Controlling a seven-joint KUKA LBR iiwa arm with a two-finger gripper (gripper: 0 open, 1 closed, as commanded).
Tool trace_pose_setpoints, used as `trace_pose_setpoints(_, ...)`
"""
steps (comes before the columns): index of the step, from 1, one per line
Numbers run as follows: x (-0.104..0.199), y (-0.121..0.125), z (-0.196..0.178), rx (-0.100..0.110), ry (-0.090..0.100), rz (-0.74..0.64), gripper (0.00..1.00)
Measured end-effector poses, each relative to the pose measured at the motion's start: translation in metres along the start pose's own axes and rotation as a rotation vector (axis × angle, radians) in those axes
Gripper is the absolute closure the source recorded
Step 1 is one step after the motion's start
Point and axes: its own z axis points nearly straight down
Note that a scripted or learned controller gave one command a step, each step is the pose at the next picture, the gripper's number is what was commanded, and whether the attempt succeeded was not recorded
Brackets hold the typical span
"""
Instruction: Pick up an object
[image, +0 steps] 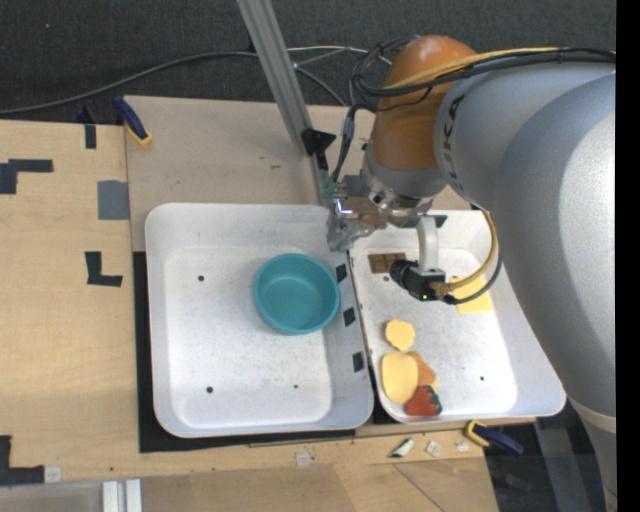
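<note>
A teal bowl (296, 292) sits upright in the left bin (190, 330), near its right wall. In the right bin (500, 370) lie a small pale yellow piece (400, 334), a larger yellow piece (399, 376), and a red and orange piece (425, 400) touching it at the front. A flat yellow item (477, 300) lies by the arm. My gripper (347, 222) hangs over the back of the divider between the bins, above and behind the bowl. Nothing shows between its fingers.
A grey pole (285, 90) slants up from the back of the bins. Cables run along the dark back edge. A brown patch (381, 262) lies in the right bin under the wrist. The arm's bulk covers the right bin's back right.
</note>
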Motion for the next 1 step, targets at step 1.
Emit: trace_pose_setpoints(1, 0.0604, 0.0098, -0.0118, -0.001, 0.0, -0.002, 1.0)
